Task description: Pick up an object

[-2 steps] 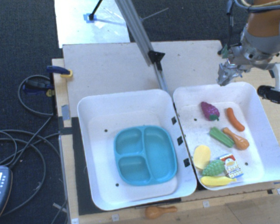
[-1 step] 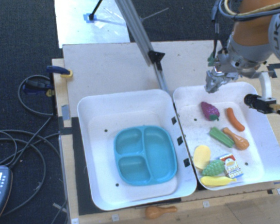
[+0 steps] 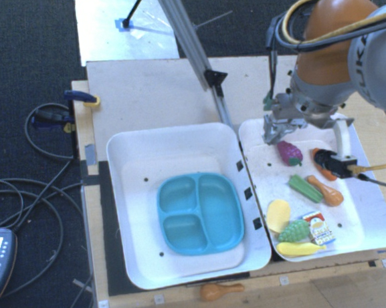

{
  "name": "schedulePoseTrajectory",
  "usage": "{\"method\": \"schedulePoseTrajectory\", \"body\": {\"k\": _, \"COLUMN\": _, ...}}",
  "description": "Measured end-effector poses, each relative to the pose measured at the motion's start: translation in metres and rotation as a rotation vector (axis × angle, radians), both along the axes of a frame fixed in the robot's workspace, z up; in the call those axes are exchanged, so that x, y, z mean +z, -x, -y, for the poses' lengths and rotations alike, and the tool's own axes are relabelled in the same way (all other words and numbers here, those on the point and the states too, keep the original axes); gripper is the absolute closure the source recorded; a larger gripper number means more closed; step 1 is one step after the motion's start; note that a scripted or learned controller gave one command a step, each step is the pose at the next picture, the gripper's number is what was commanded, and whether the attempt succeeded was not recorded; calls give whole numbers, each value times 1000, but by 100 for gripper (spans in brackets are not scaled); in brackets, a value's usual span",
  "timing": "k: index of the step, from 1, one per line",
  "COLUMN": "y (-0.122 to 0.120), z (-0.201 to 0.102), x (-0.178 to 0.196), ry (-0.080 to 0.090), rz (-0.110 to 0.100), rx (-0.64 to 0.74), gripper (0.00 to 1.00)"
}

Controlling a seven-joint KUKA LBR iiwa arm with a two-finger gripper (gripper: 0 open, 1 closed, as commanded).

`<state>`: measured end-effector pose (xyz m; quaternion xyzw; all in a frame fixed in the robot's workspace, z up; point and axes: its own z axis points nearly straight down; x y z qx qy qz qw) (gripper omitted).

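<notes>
Nothing is yet lifted — the gripper [image 3: 276, 133] is lowered into the right bin [image 3: 381, 231], its opening not discernible, with the purple eggplant [image 3: 289, 153] lying just beside and below it, ungrasped.

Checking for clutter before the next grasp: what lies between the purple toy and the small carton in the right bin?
In the camera view, between the purple toy and the small carton lies the green vegetable, with the orange carrot right beside it.

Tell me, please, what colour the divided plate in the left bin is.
Light blue plate, seen clearly in the camera view.
</notes>
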<state>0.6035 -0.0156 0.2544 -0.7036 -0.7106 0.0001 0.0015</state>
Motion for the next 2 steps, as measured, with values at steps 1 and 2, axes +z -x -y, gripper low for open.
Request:
{"method": "schedulePoseTrajectory", "body": {"k": 1, "y": 9, "z": -47, "x": -14, "ry": 0, "rz": 2, "rx": 0, "gripper": 100}}
{"method": "schedulePoseTrajectory", "body": {"k": 2, "y": 39, "z": -96, "x": -15, "ry": 0, "rz": 0, "rx": 0, "gripper": 100}}
